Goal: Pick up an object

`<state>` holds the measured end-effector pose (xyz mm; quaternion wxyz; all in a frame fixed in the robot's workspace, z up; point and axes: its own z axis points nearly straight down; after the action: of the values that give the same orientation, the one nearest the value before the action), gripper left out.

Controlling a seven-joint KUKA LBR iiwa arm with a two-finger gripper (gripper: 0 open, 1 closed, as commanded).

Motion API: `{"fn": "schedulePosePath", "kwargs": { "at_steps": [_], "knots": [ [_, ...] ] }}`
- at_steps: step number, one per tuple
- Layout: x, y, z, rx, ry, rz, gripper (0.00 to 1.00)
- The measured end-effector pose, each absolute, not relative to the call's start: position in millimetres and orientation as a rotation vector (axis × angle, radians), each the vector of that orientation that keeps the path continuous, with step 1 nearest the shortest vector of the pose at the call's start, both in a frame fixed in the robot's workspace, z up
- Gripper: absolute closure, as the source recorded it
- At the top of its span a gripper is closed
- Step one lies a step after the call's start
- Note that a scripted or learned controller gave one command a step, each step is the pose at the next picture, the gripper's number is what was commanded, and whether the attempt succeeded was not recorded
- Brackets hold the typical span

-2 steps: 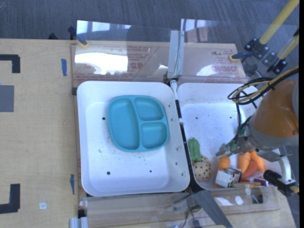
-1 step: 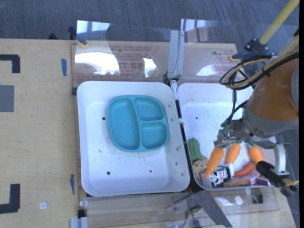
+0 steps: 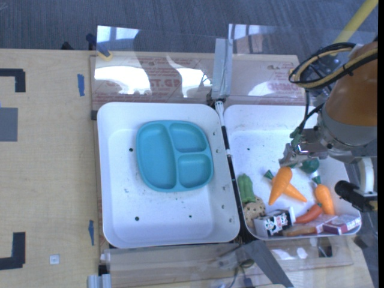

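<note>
We judge the pick as not yet done: our gripper (image 3: pixel 302 155) hovers at the right bin's (image 3: pixel 252 125) 3 o'clock side, just above an orange carrot (image 3: pixel 281 185), its grasp state we cannot tell.

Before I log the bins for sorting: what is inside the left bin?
Inside the left bin lies a blue divided plate, flat, with three compartments that hold nothing. Dark specks dot the bin floor around it. Whatever is under the plate is covered.

Toys (image 3: pixel 288 206) crowd the right bin's (image 3: pixel 252 131) near edge; its far half lies open.
</note>
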<state>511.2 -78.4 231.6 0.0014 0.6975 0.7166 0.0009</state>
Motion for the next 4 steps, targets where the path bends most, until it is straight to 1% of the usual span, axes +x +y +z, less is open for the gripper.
{"fn": "schedulePosePath", "kwargs": {
  "at_steps": [1,2,3,4],
  "knots": [
    [479.4,-89.8,222.1,2.025,2.405,-0.001,1.00],
    [479.4,-89.6,222.1,2.025,2.405,-0.001,0.00],
    [514.4,-133.6,95.5,1.884,2.517,-0.002,0.00],
    [516.4,-132.7,107.2,1.880,2.513,0.004,1.00]
  ]
}}
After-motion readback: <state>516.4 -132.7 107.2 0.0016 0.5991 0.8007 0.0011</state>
